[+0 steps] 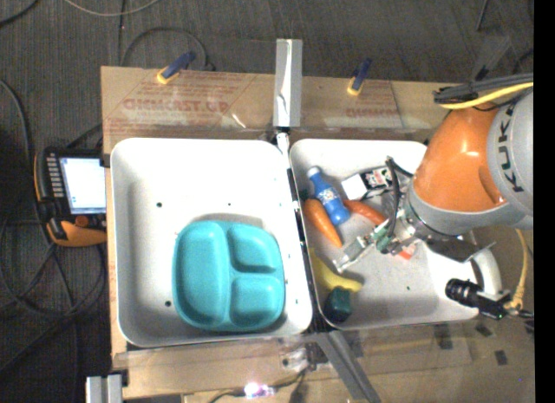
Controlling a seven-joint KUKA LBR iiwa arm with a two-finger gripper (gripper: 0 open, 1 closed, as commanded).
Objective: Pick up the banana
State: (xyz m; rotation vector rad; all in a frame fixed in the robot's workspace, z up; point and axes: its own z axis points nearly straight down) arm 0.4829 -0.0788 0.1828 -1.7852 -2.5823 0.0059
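Orange-banded arm (464, 176) reaches over my right bin (408, 302); its gripper (347, 261) hangs low, fingers slightly apart, clamped on nothing. Banana (336, 277) lies just beside the fingertips, against the bin's left wall, touching a dark green object (338, 304). Left bin (139, 185) holds a teal tray (229, 275).

— What does your arm look like?

— My arm (512, 154) is grey, with a wide orange band (455, 167) above the wrist. On the grey shell there are black letters, part of the name KUKA.

— And lower down?

— My gripper (368, 245) is thin and metallic, with small green and red parts on it. Yellow and black cables (481, 89) run over my top side. A black cylinder (464, 291) on a white bracket sticks out near the bench's front edge.
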